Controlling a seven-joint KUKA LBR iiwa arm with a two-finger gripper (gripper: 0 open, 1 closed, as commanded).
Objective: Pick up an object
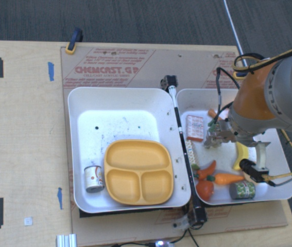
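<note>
My gripper (pixel 213 139) hangs low over the middle of the right bin (pixel 285 192), just right of a red and white packet (pixel 194 127). Nothing can be seen held in it. Below it lie a small red pepper piece (pixel 208 169), an orange carrot (pixel 228 178), a red round vegetable (pixel 205 190) and a green can (pixel 243 190). A yellow piece (pixel 240 156) lies to the gripper's right, partly under the wrist. A small orange bit (pixel 212 113) shows near the bin's back.
The left bin (pixel 79 138) holds a yellow three-compartment plate (pixel 138 171) and a small can (pixel 93 179) at its front left corner. The grey arm with its orange band (pixel 254 96) covers the right bin's far right side.
</note>
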